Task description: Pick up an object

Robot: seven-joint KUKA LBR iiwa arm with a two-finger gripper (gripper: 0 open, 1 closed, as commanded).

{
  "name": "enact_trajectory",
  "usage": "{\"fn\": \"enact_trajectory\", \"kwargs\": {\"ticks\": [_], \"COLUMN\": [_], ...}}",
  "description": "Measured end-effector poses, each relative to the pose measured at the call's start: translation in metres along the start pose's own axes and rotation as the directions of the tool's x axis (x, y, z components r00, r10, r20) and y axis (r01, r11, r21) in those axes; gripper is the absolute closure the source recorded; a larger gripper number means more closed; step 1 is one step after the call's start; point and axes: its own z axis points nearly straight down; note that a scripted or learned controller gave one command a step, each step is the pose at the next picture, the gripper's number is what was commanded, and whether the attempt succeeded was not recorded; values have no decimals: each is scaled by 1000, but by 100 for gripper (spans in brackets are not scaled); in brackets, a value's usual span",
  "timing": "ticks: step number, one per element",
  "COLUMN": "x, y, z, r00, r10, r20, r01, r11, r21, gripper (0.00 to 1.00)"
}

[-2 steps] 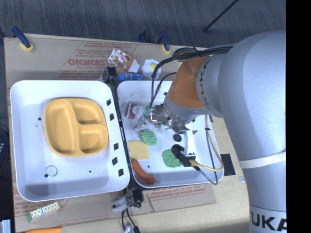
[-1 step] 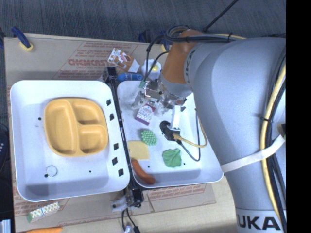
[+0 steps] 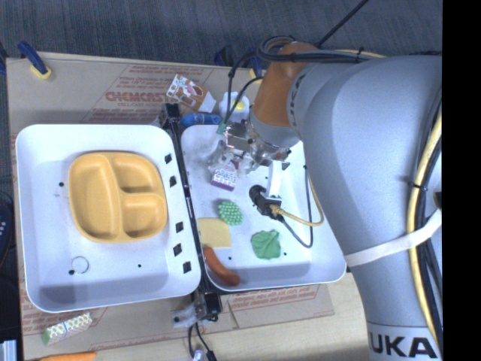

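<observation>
My gripper (image 3: 228, 155) hangs low over the back of the right bin (image 3: 319, 265). Directly below and in front of it lies a small purple-and-white box (image 3: 224, 177), touching or nearly touching the gripper; the view does not show whether it is held. Further forward in the same bin are a green bumpy ball (image 3: 231, 212), a yellow cheese slice (image 3: 216, 234), a green leaf-shaped piece (image 3: 265, 244) and a brown sausage (image 3: 222, 268) at the front left corner.
The left bin (image 3: 37, 277) holds a yellow divided plate (image 3: 116, 195). Behind the bins on the cardboard lie a small printed packet (image 3: 184, 90) and a blue object (image 3: 200, 119). A wrapped sweet (image 3: 68, 327) lies in front of the left bin.
</observation>
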Motion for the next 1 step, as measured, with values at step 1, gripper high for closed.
{"fn": "enact_trajectory", "kwargs": {"ticks": [1], "x": [3], "y": [-40], "z": [-141], "r00": [982], "r10": [-188], "r20": [2], "r01": [188], "r11": [982], "r21": [-8], "gripper": [100]}}
